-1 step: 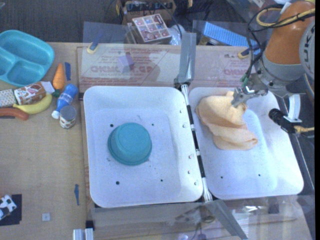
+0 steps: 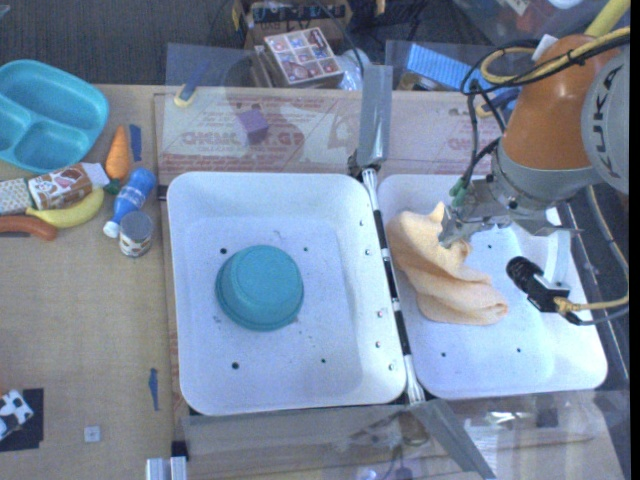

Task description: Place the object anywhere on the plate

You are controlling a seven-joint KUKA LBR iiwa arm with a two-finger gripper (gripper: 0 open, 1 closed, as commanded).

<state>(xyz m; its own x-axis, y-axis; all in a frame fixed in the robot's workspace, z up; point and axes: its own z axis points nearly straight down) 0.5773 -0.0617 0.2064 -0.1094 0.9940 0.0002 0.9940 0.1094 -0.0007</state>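
Note:
A teal round plate (image 2: pixel 260 286), which looks turned upside down, sits in the middle of the left white bin (image 2: pixel 200 208). A pale orange, soft crumpled object (image 2: pixel 450 286) lies in the left half of the right white bin (image 2: pixel 560 363). My gripper (image 2: pixel 455 230) is down over the upper right part of this object, right at its surface, where a fold rises beside it. The wrist hides the contact point.
On the bench left of the bins lie a blue divided tray (image 2: pixel 45 113), a carrot (image 2: pixel 119 151), a banana (image 2: pixel 65 211), a small bottle (image 2: pixel 128 200) and a can (image 2: pixel 136 234). Boxes and clutter stand behind the bins.

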